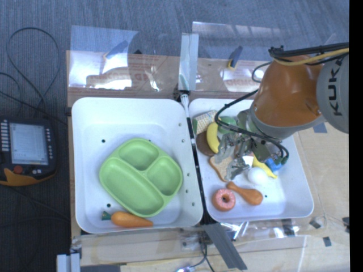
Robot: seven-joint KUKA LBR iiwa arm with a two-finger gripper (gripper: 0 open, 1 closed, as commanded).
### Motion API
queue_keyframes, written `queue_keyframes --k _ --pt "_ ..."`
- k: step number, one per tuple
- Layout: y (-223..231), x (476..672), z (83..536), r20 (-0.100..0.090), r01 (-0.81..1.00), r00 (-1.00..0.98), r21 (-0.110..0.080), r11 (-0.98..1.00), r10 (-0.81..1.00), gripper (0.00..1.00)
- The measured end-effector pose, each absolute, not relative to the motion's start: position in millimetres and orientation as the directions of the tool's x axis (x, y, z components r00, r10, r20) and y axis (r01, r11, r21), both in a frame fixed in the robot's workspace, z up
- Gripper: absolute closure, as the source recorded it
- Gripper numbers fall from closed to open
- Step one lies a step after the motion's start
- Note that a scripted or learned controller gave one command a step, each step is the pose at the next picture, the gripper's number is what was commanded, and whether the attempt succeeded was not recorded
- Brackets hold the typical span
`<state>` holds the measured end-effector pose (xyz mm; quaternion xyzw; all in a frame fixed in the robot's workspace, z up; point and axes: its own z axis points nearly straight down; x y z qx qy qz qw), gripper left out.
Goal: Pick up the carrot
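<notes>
The carrot (131,220), orange with a small green top, lies in the left bin (91,118) along its front wall, just in front of the green divided plate (142,177). My gripper (236,157) hangs low over the right bin (298,200), above a slice of toast (220,166) and among the play food there. That puts it well to the right of the carrot, with the divider between the bins in between. Nothing can be seen held in it.
Packed around the gripper in the right bin are a banana (212,137), a pink donut (224,199), a drumstick (247,194), a white egg (257,176) and small yellow and blue pieces. A teach pendant (25,149) lies on the floor at the left.
</notes>
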<state>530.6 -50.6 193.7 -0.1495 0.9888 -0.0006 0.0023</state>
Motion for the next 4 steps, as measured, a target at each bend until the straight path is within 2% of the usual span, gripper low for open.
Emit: queue_keyframes --k 1,2,3,4 --pt "14.9 543.7 221.8 -0.004 -0.214 -0.977 0.001 0.977 -0.214 1.00" --pt "-1.5 528.5 378.0 -0.017 -0.054 -0.998 -0.001 0.999 -0.054 1.00" --pt "15.8 551.9 233.1 0.004 -0.404 -0.915 0.003 0.915 -0.404 1.00" --pt "50.1 575.0 180.8 0.004 -0.406 -0.914 0.004 0.914 -0.406 1.00"
